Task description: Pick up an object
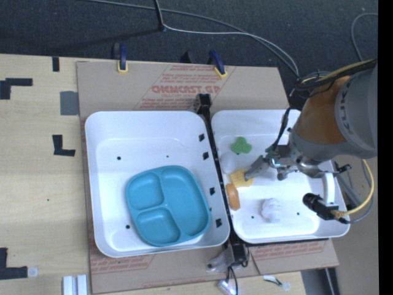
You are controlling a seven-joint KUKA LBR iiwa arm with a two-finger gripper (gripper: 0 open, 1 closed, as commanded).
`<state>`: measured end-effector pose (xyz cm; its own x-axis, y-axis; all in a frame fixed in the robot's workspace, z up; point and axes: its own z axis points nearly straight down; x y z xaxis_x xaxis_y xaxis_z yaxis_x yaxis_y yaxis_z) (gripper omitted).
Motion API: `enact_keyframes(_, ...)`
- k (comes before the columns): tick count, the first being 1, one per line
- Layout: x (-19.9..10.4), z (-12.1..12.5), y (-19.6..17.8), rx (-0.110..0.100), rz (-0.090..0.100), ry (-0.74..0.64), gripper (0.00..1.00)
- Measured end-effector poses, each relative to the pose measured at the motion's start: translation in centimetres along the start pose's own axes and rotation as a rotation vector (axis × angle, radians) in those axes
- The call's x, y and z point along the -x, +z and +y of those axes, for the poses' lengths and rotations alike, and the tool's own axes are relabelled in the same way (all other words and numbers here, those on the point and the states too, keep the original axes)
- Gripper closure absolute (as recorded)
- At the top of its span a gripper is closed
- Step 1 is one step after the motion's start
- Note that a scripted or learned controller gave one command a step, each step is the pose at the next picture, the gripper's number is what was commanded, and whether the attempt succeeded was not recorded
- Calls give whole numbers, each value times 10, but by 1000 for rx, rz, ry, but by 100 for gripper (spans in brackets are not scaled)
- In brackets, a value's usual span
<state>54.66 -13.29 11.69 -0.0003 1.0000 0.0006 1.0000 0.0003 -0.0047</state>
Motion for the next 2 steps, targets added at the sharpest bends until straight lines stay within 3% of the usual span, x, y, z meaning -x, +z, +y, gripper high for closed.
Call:
enact_keyframes(1,-1,2,30,9,1,-2,0)
enact_keyframes(2,-1,5,15,18,-1,-2,100)
